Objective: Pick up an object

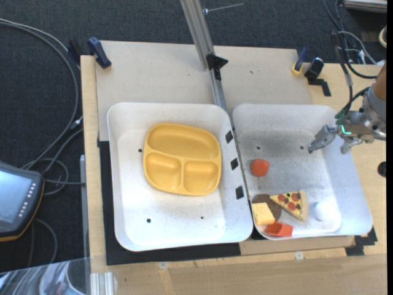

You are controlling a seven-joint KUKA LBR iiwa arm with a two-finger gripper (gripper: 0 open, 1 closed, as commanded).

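The orange ball (260,167) lies loose in the right bin (288,118), left of centre. Near the bin's front edge sit a pizza slice toy (291,204), a yellow block (263,214), a red piece (279,229) and a white ball (323,211). The tool (334,139) hangs over the right bin's far right side, fingers spread and holding nothing, well apart from the toys. The left bin (123,165) holds a yellow divided tray (182,158). Both rest on the tabletop (153,72).

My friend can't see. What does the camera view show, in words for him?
A robot gripper hangs over the right white bin, which holds a red ball, a toy pizza slice, a yellow block and a white ball. The left bin holds a yellow divided plate.
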